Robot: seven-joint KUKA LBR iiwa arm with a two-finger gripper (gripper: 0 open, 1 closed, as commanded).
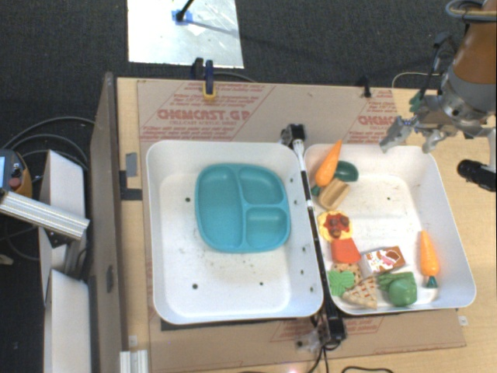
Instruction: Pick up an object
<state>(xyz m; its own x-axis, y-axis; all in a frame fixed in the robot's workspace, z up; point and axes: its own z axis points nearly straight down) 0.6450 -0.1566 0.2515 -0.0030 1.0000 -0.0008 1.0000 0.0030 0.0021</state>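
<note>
My tool (411,133): fingers spread, holding nothing, above right white bin's (446,208) far rim | toy foods clustered along bin's left and near sides; orange plastic carrot (428,256) lies apart | teal divided tray (241,208) in left bin | arm cut off at right edge

L bin (167,231): well left of jaws, lower in view. Teal 3-compartment plate (241,208) lies flat in it, approx. centred. Black rod (308,193) runs along L bin's right wall. Cardboard sheet (233,111) under bin. Blue/yellow clamp (206,76) on cardboard's far edge, far left of jaws. Shiny sheet (186,22) beyond clamp. Cables (46,134) + alu bar (43,212) at extreme left.
</note>
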